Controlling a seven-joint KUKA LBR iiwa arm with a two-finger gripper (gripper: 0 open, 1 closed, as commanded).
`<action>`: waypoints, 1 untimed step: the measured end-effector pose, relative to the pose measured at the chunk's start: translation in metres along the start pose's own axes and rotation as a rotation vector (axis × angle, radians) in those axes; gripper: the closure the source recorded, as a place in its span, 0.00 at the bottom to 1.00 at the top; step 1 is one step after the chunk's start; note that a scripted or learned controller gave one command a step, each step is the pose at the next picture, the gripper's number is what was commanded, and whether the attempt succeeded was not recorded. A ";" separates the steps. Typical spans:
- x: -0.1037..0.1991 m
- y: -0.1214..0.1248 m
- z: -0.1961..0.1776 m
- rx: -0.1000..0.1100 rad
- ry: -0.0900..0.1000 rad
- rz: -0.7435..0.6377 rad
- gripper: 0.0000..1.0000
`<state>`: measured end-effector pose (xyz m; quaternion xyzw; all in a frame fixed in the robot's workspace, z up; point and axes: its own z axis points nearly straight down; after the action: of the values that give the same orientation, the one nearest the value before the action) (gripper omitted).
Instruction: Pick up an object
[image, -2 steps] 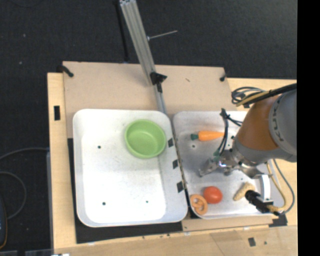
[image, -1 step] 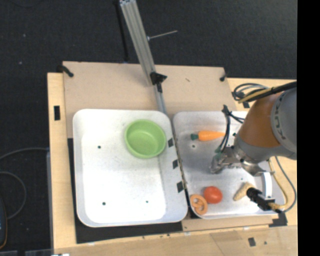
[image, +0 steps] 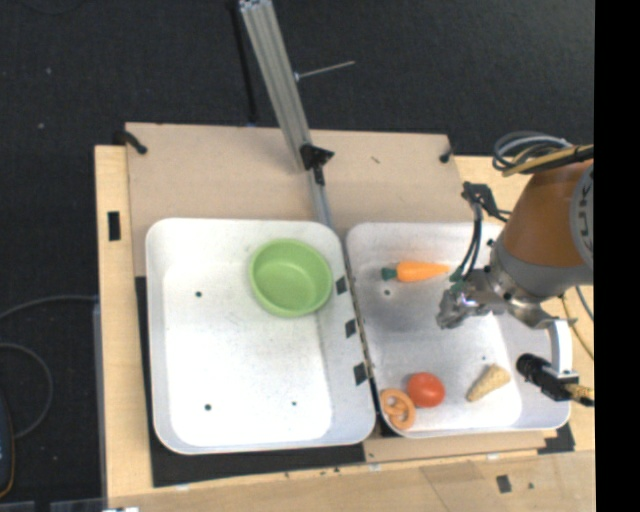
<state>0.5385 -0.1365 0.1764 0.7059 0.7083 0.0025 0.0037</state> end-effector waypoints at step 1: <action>0.007 0.000 -0.047 0.001 0.001 -0.001 1.00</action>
<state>0.5384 -0.1298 0.2236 0.7055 0.7087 0.0024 0.0032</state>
